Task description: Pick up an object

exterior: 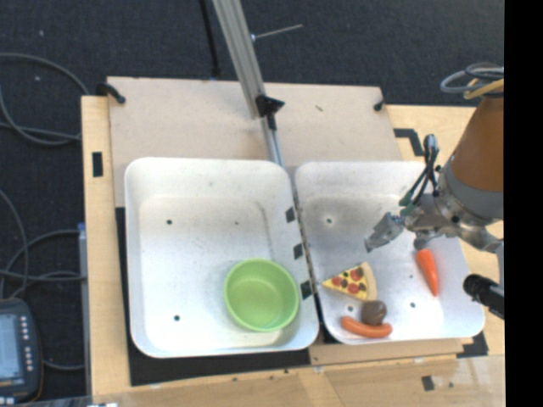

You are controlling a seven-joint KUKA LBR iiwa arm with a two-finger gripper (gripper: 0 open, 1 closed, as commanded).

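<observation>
Camera view: you've got the arm (pixel 479 155) coming in from the right, orange band up top, grey wrist below, leaning down-left over the right bin (pixel 339 181); the gripper (pixel 383 231) hangs low over the bin's middle, pointed left, not touching any obj as far as you can see; fingers — can't tell if wide or narrow, too blurred. In that bin: an orange carrot (pixel 428 270) just right of and below the gripper, near the wrist; a pizza slice (pixel 351 281) below the gripper, by the bin's left wall; a brown round item (pixel 373 312) beneath the pizza, touching a red-orange sausage (pixel 366 328) along the front edge. Left bin (pixel 170 193) holds a green bowl (pixel 261 293), upright, front-right corner. Both bins sit side by side on the table (pixel 97 253).
</observation>
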